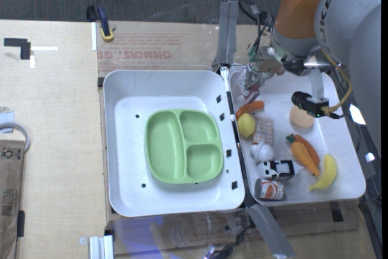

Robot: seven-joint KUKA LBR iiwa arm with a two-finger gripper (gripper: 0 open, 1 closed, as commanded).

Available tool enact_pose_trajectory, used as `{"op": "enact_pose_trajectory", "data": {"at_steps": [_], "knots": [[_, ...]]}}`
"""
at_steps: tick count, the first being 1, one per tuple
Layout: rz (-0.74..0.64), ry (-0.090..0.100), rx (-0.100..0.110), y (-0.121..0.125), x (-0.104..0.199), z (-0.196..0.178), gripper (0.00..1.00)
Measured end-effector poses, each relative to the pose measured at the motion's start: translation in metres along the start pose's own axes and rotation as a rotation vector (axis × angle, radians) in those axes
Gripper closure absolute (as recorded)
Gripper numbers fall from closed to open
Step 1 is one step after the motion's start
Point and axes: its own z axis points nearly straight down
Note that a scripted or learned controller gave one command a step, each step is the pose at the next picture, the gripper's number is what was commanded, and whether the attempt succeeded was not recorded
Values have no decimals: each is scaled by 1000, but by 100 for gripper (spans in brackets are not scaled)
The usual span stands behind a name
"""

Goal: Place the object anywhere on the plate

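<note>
From my remote station: the gripper (251,80) hangs over the far left corner of the right bin (345,194), close to the wall it shares with the left bin (115,148). It is a tangle of cables and metal from here, and I cannot tell whether it is open or shut. Just below it lies a small orange piece (250,108), the nearest item, with its long axis running left to right and its right end tipped slightly toward the far side. Beside that are a lemon (245,124) and a packet (264,128), crowding the left wall. A carrot (305,153) and a banana (324,173) lie toward the right, with bare floor between the two groups. The green plate (183,145) sits in the middle of the left bin with white floor all round it, its long axis running near to far. The arm is cut off at the right edge and hides the bin's far right corner.
</note>
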Motion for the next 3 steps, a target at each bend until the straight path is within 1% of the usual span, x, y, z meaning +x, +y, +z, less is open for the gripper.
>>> {"op": "enact_pose_trajectory", "data": {"at_steps": [1,2,3], "knots": [[292,0,-1,-11,-34,0,100],[92,-6,0,-28,45,-1,100],[-71,0,-1,-42,91,-58,100]]}}
